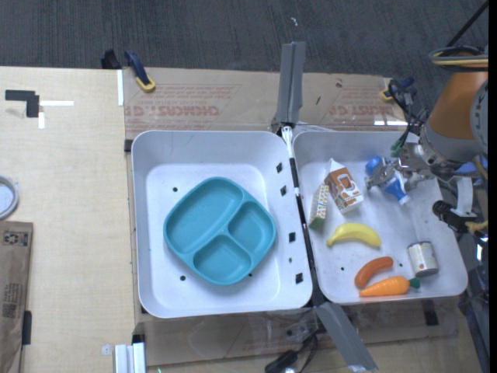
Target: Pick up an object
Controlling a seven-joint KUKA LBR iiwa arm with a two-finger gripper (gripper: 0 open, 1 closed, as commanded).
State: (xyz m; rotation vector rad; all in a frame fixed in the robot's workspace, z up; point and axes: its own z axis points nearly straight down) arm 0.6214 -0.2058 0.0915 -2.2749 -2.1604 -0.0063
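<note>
Your gripper [386,179] sits low at about 1 o'clock in the right bin [458,286], right on a small blue object [376,164], with more blue showing just below it; can't tell from this slant whether the jaws are spread or closed, or whether the blue thing is actually between them, so don't count it as held. Arm comes in from 3 o'clock, orange band [454,103] above the wrist, which probably explains going for the item nearest that side. Other candidates in the same bin: a brown-and-white carton [344,188] near centre-left, a green-and-white box [319,206] leaning against the divider at 9 o'clock, banana [354,235] mid-bin, an orange piece [373,270] and carrot [384,287] at 6 o'clock, can [422,258] at 5 o'clock. They lie loosely scattered, mostly apart, so single picks look feasible. Left bin [144,208] holds a blue divided tray [220,230], centred and flat.
</note>
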